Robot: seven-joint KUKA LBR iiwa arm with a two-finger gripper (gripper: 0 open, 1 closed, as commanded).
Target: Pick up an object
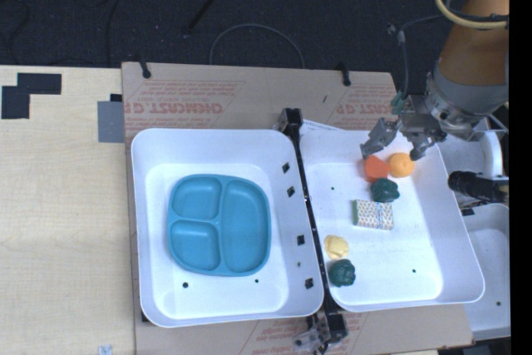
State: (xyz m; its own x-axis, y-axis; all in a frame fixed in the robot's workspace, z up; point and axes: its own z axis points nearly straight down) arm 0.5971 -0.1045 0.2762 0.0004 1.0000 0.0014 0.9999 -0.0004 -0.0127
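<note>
A: Gripper [397, 139] sits spread wide, nothing between the fingers [376, 137]. We're hovering over the far end of the right bin [453, 262], just above the red piece [375, 167] and the orange ball [401, 165].

B: So those two are our likely targets. Position relative to the red piece?

A: Orange ball touches it on the side nearer the arm. Dark teal lump [385, 190] sits just beside it, toward the camera. Patterned block [374, 214] is a bit further that way, then a pale yellow piece [336, 245] and a second dark green lump [341, 272], both well apart from the red piece.

B: Risk, as we see it: the cluster is tight. If we come down centred between red and orange, we judge each finger could land on top of a piece instead of beside it.

A: Agreed. Or we close on both and squeeze one out. The ball looks round, so it will probably roll off toward the bin wall.

B: Teal lump is close enough to get nudged too. A finger catching it could push the red piece off line.

A: Also the far bin wall is near the red piece. Little room for the outer finger there, we'd guess.

B: Left bin [150, 179]?

A: Holds the blue divided plate [220, 224], far across the divider from the red piece. Not a factor.

B: The isolated yellow piece looks like the safer pick to us.
</note>
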